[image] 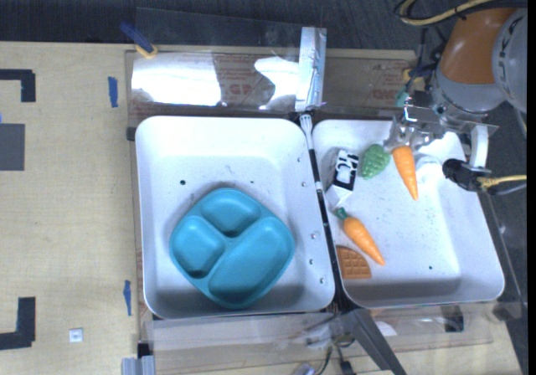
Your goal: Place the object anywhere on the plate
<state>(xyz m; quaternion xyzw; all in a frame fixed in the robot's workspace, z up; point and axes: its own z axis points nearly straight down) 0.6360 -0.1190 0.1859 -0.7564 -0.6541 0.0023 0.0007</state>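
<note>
Step in hand: the pick — the arm is over the right bin [469,281], nothing has reached the plate yet.
Gripper: the gripper [408,137] sits at the far end of the right bin, right at the top of a carrot [405,169] that points down and away from it.
Fingers: hard to read from this slant — I cannot tell how far apart they are, or whether the carrot's top is truly between them or just beside them.
Likely object: that upper carrot, judging by where the wrist is parked; it appears to hang or lean just below the metal tips.
Neighbours: a green leafy piece [373,161] just beside the carrot, a black-and-white packet [344,171] near the divider, a second carrot [361,236] lower down, and a waffle-like piece [352,263] at the near edge.
Plate: the blue divided plate [232,248] lies in the left bin [167,147], well apart from the gripper.
Next move calls for: a confirmed hold, a lift clear of the bin wall, then a carry across the divider — any compartment will do.
</note>
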